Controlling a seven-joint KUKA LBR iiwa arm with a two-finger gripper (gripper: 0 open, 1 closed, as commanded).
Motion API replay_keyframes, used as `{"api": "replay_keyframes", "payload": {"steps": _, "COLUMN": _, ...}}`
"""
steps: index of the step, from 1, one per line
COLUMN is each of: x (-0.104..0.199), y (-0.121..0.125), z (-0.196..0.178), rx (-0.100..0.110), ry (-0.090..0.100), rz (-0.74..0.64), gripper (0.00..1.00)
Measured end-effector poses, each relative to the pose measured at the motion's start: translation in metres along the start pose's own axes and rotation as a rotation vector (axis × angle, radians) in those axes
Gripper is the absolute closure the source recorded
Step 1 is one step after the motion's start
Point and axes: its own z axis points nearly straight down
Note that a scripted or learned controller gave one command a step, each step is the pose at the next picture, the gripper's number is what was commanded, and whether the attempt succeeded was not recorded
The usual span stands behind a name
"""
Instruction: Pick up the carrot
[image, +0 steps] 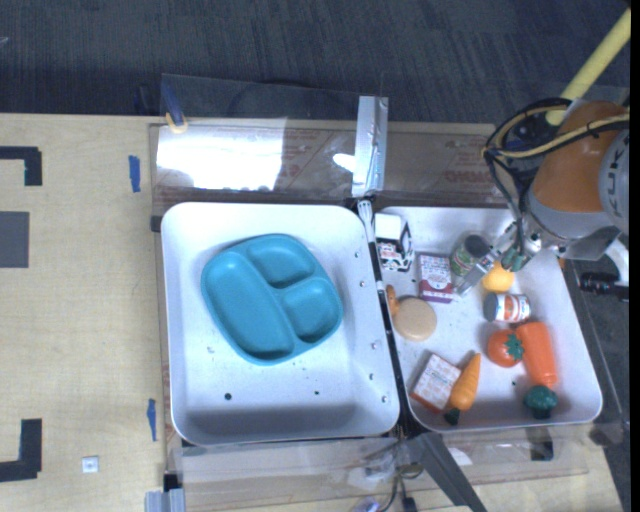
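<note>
The fixed camera looks down on two shallow white bins. The left white bin (200, 400) holds a turquoise plastic plate with three compartments (272, 296). The right white bin (585, 400) is crowded with toy food.

Two items there could pass for the carrot. A fat orange carrot with a dark green top (539, 362) lies along the right side, touching a small orange-red tomato (506, 347) on its left. A slimmer pale-orange carrot (464, 382) leans against a small printed carton (434, 381) near the front rim.

The grey arm with its orange band enters from the upper right, and the gripper (508, 250) hangs over the back of the bin, near a yellow lemon-like piece (497, 279), a small tin can (508, 308) and a dark jar (466, 256). How wide the claw stands I cannot tell; nothing visibly sits in it.

Risks, as I judge them: the gripper is well apart from both carrots and may close on the lemon or can instead. The fat carrot's tapered plastic could slip, and the tomato may be pinched along with it.

The cartons' printing is too small to read.
</note>
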Motion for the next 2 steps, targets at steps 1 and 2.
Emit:
{"api": "replay_keyframes", "payload": {"steps": 1, "x": -0.001, "y": 0.002, "z": -0.012, "rx": -0.005, "ry": -0.006, "rz": 0.0, "gripper": 1.0}}
{"api": "replay_keyframes", "payload": {"steps": 2, "x": 0.03, "y": 0.02, "z": -0.02, "rx": 0.003, "ry": 0.006, "rz": 0.052, "gripper": 1.0}}
